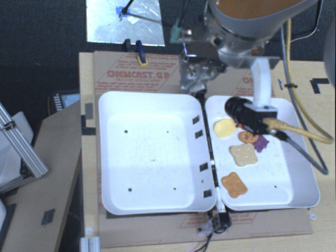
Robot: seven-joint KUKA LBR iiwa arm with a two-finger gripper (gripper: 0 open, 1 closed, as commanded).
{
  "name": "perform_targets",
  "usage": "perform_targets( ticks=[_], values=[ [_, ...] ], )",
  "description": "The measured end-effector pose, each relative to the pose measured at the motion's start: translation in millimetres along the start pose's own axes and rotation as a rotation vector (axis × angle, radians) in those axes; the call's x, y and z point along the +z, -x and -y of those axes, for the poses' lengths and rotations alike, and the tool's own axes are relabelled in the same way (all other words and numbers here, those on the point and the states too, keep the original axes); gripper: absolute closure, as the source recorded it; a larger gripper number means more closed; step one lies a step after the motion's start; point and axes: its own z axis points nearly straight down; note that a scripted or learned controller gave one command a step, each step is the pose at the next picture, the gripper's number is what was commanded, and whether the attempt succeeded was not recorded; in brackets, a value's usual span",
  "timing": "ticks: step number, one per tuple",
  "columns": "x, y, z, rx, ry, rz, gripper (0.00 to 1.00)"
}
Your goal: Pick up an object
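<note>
The right bin point(294, 190) holds several small food-like toys. A yellow round piece point(224, 127) lies near its back left. An orange disc point(245, 137) and a purple piece point(262, 144) sit together just right of it. A beige toast slice point(243, 155) is at the middle and an orange cracker point(234, 185) near the front. My gripper point(197, 84) hangs over the back end of the divide between the two bins, apart from all the toys. Nothing shows in its grasp.
The left bin point(149, 146) lies beside the right one. A white post point(261, 85) with a black fitting point(245, 115) and a yellow cable point(299, 132) reaches over the right bin's back. The bulky arm point(252, 9) covers the top right.
</note>
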Motion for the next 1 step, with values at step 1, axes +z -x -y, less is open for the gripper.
perform_targets(
  ticks=[1],
  values=[
    [0.9, -34.0, -37.5, 0.001, 0.001, 0.001, 1.00]
  ],
)
